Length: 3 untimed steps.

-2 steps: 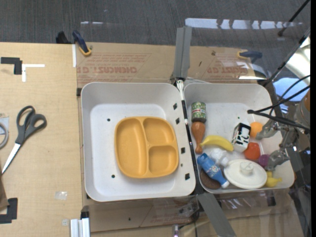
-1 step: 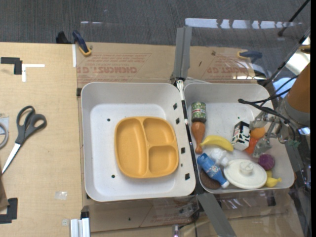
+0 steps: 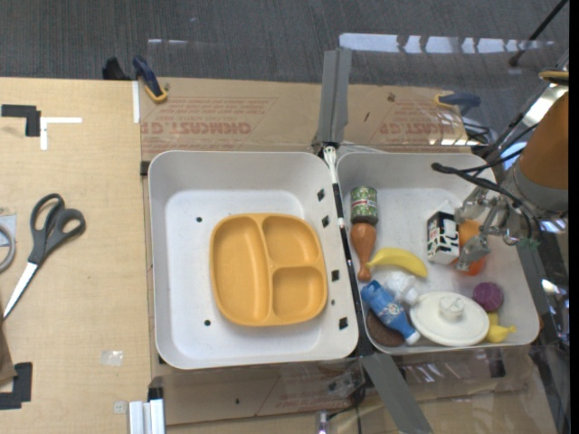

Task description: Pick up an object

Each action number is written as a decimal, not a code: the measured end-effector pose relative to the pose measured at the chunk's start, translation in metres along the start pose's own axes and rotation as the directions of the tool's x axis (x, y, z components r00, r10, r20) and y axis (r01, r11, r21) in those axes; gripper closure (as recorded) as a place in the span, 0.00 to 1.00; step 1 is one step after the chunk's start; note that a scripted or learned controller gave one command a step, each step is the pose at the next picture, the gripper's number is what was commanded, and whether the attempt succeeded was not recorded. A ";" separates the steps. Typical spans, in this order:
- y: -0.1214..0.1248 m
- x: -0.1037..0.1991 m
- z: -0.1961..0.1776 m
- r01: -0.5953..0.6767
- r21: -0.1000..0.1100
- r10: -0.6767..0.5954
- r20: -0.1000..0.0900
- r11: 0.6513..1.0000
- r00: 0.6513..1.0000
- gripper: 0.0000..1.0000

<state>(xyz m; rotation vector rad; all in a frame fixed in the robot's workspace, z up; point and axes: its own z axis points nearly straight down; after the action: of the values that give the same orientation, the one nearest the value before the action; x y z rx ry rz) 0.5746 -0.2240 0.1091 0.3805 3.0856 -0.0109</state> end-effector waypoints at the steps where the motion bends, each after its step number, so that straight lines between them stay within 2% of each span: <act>1: 0.016 -0.028 0.001 -0.056 0.001 0.056 0.001 0.998 0.998 0.00; 2: 0.067 -0.038 0.001 -0.283 -0.002 0.283 0.003 0.959 0.959 0.00; 3: 0.053 -0.021 0.012 -0.781 0.022 0.781 -0.020 0.625 0.624 0.00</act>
<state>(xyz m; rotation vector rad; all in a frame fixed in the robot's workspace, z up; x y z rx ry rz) 0.6080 -0.1779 0.0975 1.6949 2.6402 0.0005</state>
